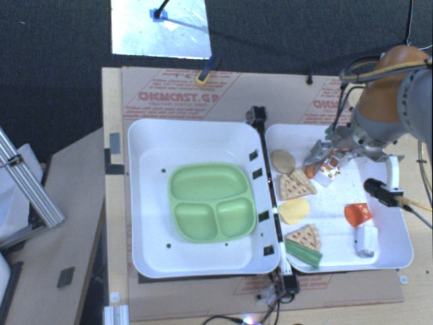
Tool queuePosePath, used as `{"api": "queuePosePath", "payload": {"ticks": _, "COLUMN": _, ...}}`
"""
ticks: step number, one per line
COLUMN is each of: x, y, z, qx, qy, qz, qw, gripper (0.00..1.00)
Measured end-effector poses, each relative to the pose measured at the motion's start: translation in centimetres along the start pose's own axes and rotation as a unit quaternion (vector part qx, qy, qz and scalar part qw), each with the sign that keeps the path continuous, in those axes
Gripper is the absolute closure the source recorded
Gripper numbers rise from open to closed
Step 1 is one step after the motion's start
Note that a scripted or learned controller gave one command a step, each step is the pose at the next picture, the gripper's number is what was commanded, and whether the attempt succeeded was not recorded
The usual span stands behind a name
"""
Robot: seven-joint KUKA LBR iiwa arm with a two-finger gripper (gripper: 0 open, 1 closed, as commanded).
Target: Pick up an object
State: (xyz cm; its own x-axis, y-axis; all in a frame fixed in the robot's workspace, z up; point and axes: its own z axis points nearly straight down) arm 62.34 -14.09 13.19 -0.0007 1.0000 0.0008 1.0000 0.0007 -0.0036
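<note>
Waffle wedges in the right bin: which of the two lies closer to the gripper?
The upper waffle wedge, beside the round tan cookie, lies closer to the gripper. The other wedge sits lower, next to the green piece.

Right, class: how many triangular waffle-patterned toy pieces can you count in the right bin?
2. One waffle triangle lies near the bin's left wall, below the round tan cookie. The other waffle triangle sits lower, just above the green stick. The arm may hide more.
</note>
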Motion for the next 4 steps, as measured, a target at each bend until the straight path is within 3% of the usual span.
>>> {"api": "queuePosePath", "payload": {"ticks": 1, "x": -0.2, "y": 0.7, "z": 1.8, "qx": -0.012, "qy": -0.003, "qz": 0.0, "qw": 0.9999, "gripper": 0.0}}
{"api": "queuePosePath", "payload": {"ticks": 2, "x": -0.5, "y": 0.9, "z": 0.6, "qx": -0.018, "qy": -0.007, "qz": 0.0, "qw": 0.9998, "gripper": 1.0}}
{"api": "queuePosePath", "payload": {"ticks": 3, "x": -1.3, "y": 1.4, "z": -4.2, "qx": -0.005, "qy": -0.001, "qz": 0.0, "qw": 1.0, "gripper": 1.0}}
{"api": "queuePosePath", "payload": {"ticks": 4, "x": -1.3, "y": 1.6, "z": -9.7, "qx": -0.006, "qy": -0.001, "qz": -0.002, "qw": 1.0, "gripper": 1.0}}
